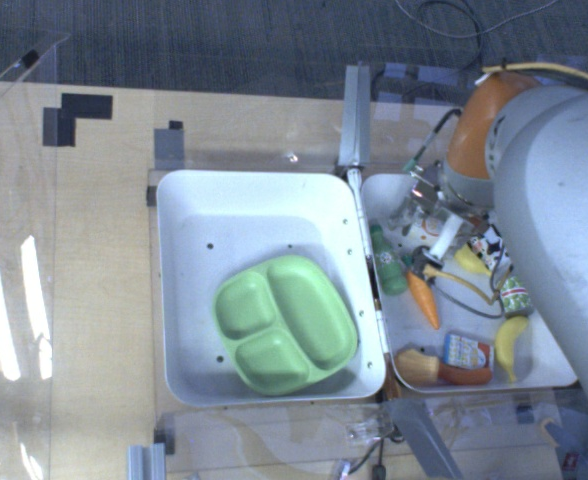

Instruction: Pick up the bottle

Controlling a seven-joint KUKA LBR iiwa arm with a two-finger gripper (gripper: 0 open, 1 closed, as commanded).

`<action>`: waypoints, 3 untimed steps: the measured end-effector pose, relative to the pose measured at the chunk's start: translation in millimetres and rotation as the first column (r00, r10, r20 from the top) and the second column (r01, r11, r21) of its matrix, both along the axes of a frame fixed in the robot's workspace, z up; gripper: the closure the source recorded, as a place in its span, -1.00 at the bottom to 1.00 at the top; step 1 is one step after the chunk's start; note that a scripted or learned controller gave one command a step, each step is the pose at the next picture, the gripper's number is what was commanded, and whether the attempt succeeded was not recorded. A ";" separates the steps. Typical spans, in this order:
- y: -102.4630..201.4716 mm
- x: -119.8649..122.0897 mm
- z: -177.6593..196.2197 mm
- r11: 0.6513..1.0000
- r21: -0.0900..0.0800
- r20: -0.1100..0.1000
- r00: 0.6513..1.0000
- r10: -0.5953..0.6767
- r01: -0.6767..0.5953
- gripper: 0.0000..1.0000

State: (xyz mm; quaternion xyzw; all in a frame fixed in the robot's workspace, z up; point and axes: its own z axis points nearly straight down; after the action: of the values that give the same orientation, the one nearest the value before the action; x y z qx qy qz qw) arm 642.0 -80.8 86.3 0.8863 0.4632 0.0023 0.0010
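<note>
The fingers (421,230) hover low in the right bin (549,373); their spread can't be made out. The green bottle (385,261) lies just left of them along the wall: likely light, stiff, slick plastic, best pinched across its middle.

We see the bench (64,268) evenly and brightly lit from overhead, with pale streaks of glare on its surface at nine o'clock. Inside the left bin (189,203) a soft shadow pools beside the green plate (286,325). The grey arm (559,208) at three o'clock looks blurred and washed out.
</note>
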 end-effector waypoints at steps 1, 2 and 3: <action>1.3 1.3 9.5 1.000 -0.001 0.000 1.000 0.011 -0.011 1.00; 35.4 27.7 148.0 0.995 -0.001 -0.004 0.995 -0.102 0.102 1.00; 50.2 -28.1 136.7 0.875 -0.003 -0.008 0.875 -0.485 0.485 1.00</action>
State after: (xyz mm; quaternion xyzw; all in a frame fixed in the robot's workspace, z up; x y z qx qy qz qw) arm 614.0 -30.7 223.0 0.9740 0.2265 -0.0020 -0.0002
